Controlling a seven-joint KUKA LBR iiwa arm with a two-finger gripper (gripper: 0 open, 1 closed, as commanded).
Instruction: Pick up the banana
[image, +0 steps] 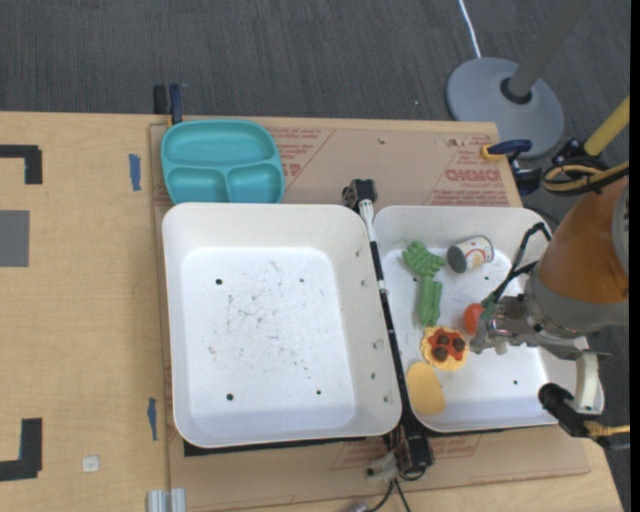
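So the arm (585, 265) comes in from the right and sits over the right bin (500, 400), with the gripper (487, 325) down low near the middle of that bin. Honestly can't tell from this angle whether it's open or closed, the wrist blocks most of it. Nothing is visibly held.

The banana (425, 388) is the pale yellow piece lying near the right bin's front-left corner, close to the left wall. Just behind it, touching or nearly so, is a small yellow toy with dark red toppings (445, 347). A bit of orange-red object (471, 317) shows right beside the gripper. Further back there's a green toy vegetable (427, 280) running from the back-left toward the middle, and a small grey-and-white can (469, 253) lying on its side near the back edge.

The left bin (190, 330) has only dark specks on its floor. A teal divided tray (222, 160) with 3 compartments sits on the bench behind the left bin's back-left corner.
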